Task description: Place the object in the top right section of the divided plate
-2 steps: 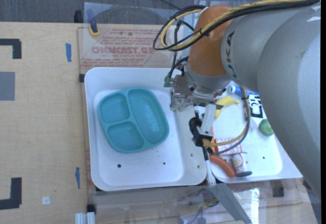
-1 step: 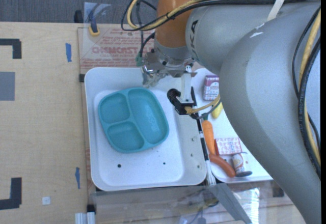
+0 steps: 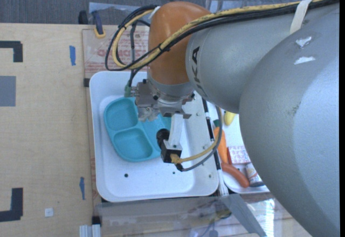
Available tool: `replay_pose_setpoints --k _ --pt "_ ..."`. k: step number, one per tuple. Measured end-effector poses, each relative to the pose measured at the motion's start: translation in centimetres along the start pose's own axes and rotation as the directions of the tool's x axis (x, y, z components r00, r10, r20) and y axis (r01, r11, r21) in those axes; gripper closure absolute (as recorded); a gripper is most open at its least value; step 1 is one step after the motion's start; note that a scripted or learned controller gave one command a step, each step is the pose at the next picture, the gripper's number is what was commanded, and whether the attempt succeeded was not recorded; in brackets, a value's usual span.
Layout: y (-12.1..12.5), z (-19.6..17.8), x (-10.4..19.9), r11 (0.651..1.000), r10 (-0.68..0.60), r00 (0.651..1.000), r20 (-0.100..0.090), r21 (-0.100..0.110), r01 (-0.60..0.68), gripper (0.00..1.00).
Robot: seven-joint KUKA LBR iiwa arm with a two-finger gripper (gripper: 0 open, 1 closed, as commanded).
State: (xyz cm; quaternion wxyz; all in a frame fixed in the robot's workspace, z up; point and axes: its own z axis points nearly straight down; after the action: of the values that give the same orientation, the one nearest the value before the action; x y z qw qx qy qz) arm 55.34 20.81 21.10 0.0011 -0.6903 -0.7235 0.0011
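Pale wood bench (image 3: 43, 139) surrounds a white bin (image 3: 156, 187). Reaching in from the right, the grey arm (image 3: 269, 69) bends steeply down, its orange band (image 3: 172, 42) above the gripper (image 3: 146, 114), whose grip I cannot tell. Under and left of it lies the turquoise divided plate (image 3: 126, 131), long axis slanting away from camera. Right of the gripper lie orange and yellow objects (image 3: 234, 171).
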Motion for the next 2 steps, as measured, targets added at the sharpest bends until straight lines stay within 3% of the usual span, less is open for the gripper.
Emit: replay_pose_setpoints --k 1,2 --pt "-5.9 10.9 -1.9 0.996 0.094 0.996 0.000 -0.002 -0.094 1.00" --pt "-5.6 11.6 0.1 0.997 0.078 0.997 -0.004 -0.021 -0.078 1.00"
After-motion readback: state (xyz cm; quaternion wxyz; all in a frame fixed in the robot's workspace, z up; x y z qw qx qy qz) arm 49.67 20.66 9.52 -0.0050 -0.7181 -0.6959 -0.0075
